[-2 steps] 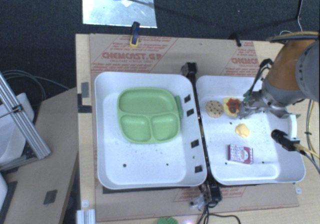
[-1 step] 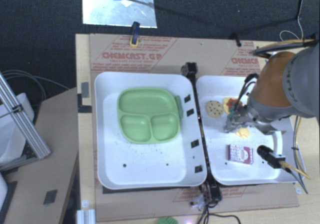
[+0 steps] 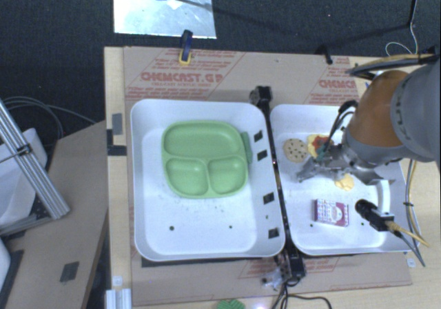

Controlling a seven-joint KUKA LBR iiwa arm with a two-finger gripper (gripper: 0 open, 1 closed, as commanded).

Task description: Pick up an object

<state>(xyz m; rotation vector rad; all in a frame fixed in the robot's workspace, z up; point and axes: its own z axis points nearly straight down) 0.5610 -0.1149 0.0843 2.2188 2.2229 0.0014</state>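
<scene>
Because the arm reaches in from the frame's right, its gripper (image 3: 322, 163) sits low over the right bin (image 3: 296, 232) among a cookie (image 3: 295, 150), yellow piece (image 3: 344, 181) and maroon packet (image 3: 331, 212), likely choosing one; its grip is unreadable, while the green tray (image 3: 204, 158) lies left.

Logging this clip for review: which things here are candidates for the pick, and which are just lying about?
For the pick: cookie, small maroon box, yellow piece, all in the right bin, near the gripper.

Lying about: green divided tray in the left bin.
</scene>
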